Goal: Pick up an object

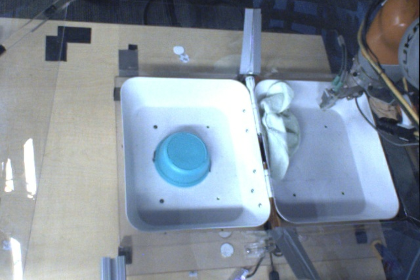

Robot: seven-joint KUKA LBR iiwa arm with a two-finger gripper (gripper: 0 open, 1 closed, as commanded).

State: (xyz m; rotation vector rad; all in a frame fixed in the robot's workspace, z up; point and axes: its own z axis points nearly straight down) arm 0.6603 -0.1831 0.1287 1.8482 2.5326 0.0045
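A white cloth (277,124) lies bunched against the right bin's (341,206) left wall, well apart from the gripper (330,96) hovering at the far right rim; its grip I cannot tell. A blue bowl (183,159) sits overturned in the left bin (141,108) on the pale wooden bench (59,160).

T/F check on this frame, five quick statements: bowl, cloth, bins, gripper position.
1. The blue bowl sits in the left bin. True.
2. The white cloth lies in the same bin as the bowl. False: it lies in the right bin, along the edge next to the divider.
3. The gripper is touching the bowl. False: it is over the right bin's upper part, far from the bowl.
4. The bowl rests upside down, base up. True, as far as its flat top shows.
5. The cloth is between the gripper's fingers. False: the cloth lies apart from the gripper, to its left in the view.
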